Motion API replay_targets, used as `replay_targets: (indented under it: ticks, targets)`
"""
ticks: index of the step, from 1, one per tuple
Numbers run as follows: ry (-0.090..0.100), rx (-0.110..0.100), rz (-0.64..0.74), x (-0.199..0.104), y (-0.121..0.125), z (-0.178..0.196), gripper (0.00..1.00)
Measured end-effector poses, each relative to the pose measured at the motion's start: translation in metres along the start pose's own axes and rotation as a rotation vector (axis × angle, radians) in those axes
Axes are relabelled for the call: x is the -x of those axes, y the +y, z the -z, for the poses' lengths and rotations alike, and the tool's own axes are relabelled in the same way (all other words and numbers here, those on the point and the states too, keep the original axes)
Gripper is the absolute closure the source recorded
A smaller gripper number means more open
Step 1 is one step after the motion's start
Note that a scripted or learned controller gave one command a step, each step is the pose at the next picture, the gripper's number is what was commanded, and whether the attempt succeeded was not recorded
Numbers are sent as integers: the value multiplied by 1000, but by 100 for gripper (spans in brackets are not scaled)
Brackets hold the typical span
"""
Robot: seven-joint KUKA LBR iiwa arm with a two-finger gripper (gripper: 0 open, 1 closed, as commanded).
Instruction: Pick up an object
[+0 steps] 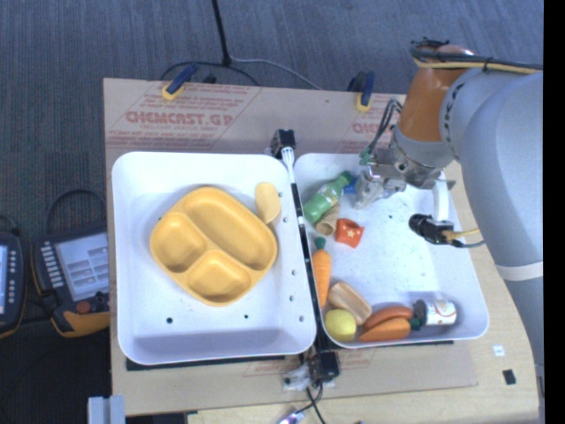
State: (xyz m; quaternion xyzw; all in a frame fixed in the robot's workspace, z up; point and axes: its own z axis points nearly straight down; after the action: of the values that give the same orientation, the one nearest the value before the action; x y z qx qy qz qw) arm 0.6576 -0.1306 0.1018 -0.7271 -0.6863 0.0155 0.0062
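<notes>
My gripper hangs over the far part of the right bin, just right of a green bottle that lies against the bin's left wall. A red cube sits a little below the gripper. An orange carrot lies along the left wall. At the near edge are a tan bun, a yellow lemon, an orange-red sausage-shaped piece and a small can. Nothing shows in the gripper.
The left bin holds a yellow divided plate and a pale yellow oval piece by its right wall. The middle and right of the right bin's floor is bare. The arm's grey body covers the bench's right side.
</notes>
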Motion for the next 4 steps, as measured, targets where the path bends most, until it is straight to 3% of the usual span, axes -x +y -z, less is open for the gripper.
replay_targets:
  ticks: [1, 2, 3, 4]
  targets:
    - [-1, 3, 0, 0, 1, 0, 0]
    - [-3, 9, -97, -8, 2, -8, 0]
    - [-2, 10, -46, -9, 2, -8, 0]
    - [-3, 3, -304, -19, 5, -8, 0]
